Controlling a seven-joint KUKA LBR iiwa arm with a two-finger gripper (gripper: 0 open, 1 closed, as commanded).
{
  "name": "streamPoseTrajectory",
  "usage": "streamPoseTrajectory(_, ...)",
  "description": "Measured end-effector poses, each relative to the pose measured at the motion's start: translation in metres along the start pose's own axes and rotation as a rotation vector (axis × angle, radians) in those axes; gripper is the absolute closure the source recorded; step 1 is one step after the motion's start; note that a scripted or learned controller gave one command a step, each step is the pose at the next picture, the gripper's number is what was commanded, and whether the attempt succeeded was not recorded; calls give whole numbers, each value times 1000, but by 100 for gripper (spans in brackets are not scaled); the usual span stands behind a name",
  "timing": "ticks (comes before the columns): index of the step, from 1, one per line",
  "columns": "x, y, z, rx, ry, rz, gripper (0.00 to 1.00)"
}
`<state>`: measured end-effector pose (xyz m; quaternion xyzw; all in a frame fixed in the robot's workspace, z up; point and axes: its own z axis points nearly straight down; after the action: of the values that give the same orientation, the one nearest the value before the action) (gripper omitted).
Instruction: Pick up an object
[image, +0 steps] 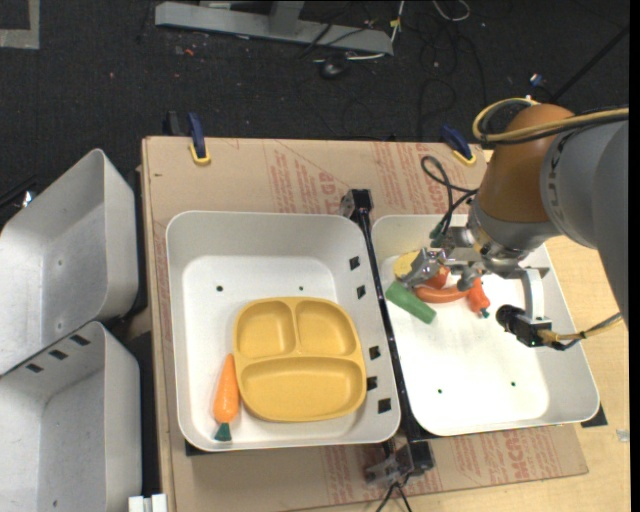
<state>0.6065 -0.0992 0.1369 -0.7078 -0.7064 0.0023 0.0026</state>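
My gripper (438, 268) hangs low over the far left part of the right bin (500, 395), right above a small cluster of toy foods. Under it lies a flat orange-red piece (440, 293). A green stick-shaped piece (411, 302) lies just to its left, and a small yellow piece (405, 265) sits at the gripper's left side. A small red-orange piece (477, 296) lies to the right. The wrist hides how the gripper meets these items. In the left bin (185, 300) a toy carrot (227, 390) lies beside a yellow divided plate (298, 358).
The orange-banded arm (525, 175) covers the right bin's far right corner. A black cable plug (520, 323) hangs over the bin's right side. A black divider (378, 310) runs between the bins. White spare bins (60, 260) lean at the far left.
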Motion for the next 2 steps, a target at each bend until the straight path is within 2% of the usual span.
streamPoseTrajectory(1, -2, 4, 38, -17, -4, 0, 0)
streamPoseTrajectory(2, -1, 7, 24, -27, -4, 0, 100)
